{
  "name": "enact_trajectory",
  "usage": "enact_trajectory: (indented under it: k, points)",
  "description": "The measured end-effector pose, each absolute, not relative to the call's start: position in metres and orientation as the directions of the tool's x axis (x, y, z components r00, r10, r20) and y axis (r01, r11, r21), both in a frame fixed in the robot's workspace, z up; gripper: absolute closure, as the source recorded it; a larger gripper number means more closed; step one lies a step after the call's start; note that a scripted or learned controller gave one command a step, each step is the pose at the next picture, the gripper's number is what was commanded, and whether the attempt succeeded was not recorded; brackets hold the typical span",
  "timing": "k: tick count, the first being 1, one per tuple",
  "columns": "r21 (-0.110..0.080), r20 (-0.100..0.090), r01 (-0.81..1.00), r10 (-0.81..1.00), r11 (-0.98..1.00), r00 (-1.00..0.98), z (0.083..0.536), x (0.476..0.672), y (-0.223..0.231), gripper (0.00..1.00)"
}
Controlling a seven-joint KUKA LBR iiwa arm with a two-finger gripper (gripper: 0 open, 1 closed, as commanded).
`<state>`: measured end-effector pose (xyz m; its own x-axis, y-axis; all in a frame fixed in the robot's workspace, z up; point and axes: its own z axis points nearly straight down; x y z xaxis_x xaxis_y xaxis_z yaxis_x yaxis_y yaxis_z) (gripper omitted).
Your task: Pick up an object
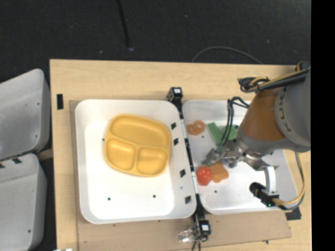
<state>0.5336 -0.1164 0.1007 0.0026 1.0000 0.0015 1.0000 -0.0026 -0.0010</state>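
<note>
A red rounded object [204,176] touches an orange piece [219,172] in the right bin [230,205]. The gripper [215,156] hangs just above; finger spacing unclear.

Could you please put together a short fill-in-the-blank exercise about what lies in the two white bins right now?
1. The yellow plastic divided plate has ____ compartments.
2. The yellow plate lies in the ____ shallow white bin in the camera view.
3. The small red round object lies in the same bin as the flat ____ strip near the grey arm.
4. The small orange ring lies ____ the red object in the picture.

Missing words: three; left; green; above
</note>
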Motion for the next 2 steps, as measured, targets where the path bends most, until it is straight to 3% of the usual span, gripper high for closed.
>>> enact_trajectory:
  k: [1,2]
  points:
    - [0.001,0.002,1.0,1.0,-0.009,0.009,0.111,0.534,-0.117,1.0]
    - [0.004,-0.001,1.0,1.0,-0.009,0.009,0.155,0.532,-0.12,1.0]
